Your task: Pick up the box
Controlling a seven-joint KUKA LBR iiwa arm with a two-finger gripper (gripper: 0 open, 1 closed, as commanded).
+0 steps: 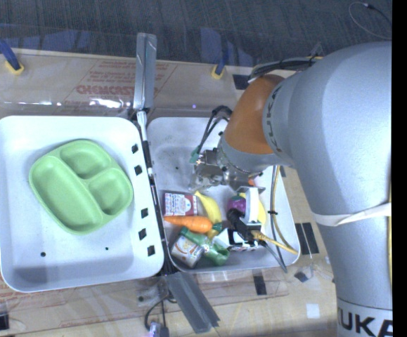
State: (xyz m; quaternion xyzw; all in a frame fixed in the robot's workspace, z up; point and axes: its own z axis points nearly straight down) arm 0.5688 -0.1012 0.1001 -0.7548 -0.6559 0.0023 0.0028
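Note:
A small red and white box (178, 203) lies flat in the right bin (166, 146), near its left wall and about halfway down. My gripper (207, 170) hangs below the arm's orange band, over the bare middle of the right bin. It is just above and to the right of the box, a short gap away. The box lies free of the gripper, with a banana (209, 206) touching its right side and a carrot (190, 223) just below it.
Toy food crowds the right bin's near end: a small carton (188, 248), a green piece (217, 253), a purple item (238, 206) and a yellow piece (259, 209). The left bin (13, 188) holds a green divided plate (81, 184). The large grey arm covers the bin's right side.

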